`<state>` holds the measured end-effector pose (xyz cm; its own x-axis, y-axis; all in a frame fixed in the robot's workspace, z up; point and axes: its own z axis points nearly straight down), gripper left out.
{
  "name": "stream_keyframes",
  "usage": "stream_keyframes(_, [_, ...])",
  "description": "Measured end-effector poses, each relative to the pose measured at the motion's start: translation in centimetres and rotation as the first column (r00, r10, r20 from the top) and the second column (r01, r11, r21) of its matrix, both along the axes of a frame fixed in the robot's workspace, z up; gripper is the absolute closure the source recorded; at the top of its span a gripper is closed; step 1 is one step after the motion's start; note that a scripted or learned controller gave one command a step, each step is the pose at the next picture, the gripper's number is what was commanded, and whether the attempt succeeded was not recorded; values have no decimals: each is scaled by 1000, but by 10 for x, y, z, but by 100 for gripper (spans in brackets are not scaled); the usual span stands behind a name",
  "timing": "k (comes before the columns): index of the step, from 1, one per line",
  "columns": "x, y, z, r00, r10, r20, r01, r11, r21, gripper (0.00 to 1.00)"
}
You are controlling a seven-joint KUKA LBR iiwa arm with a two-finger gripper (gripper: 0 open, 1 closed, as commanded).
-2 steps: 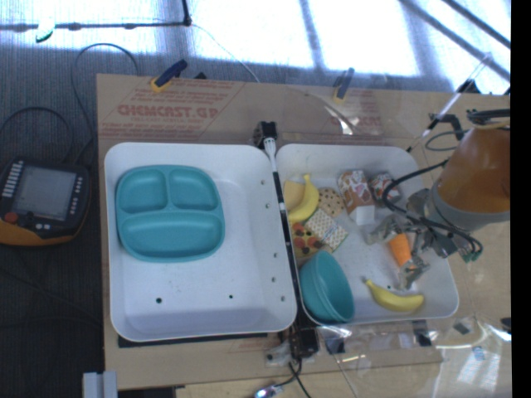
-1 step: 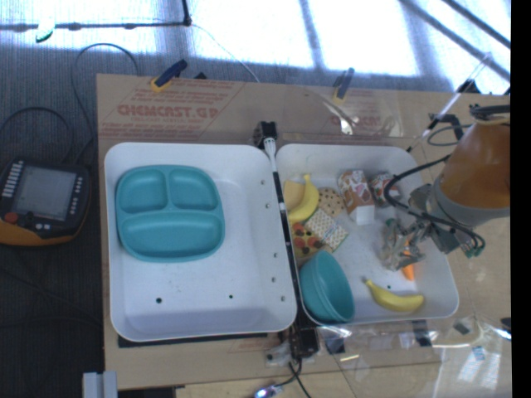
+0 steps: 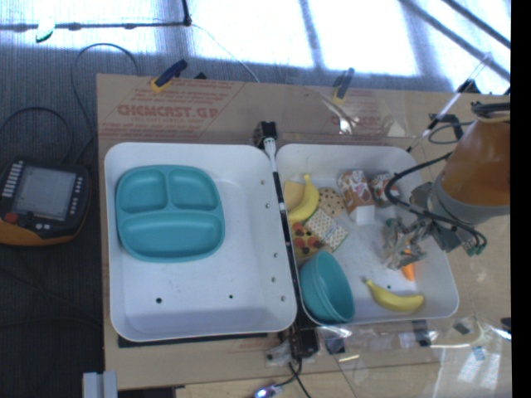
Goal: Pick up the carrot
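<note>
A small orange carrot lies in the right bin, near its right wall and just above a banana. Only its lower end shows below my gripper, which hangs right over it at the end of the grey arm with the orange band. The gripper's metal parts blur together, so whether it touches the carrot is unclear.
The right bin also holds a teal bowl, a second banana, crackers, a small box and a can. A teal divided plate sits in the left bin. A pendant lies left of the bench.
</note>
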<state>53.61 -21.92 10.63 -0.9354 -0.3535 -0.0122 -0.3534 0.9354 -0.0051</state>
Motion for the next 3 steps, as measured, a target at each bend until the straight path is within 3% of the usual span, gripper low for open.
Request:
stream_keyframes(1, [0, 0, 0, 1000, 0, -1, 0, 1000, 0, 0])
stream_keyframes(2, [1, 0, 7, 1000, 0, -2, 0, 1000, -1, 100])
stream_keyframes(3, [1, 1, 6, 1000, 0, -3, 0, 1000, -1, 0])
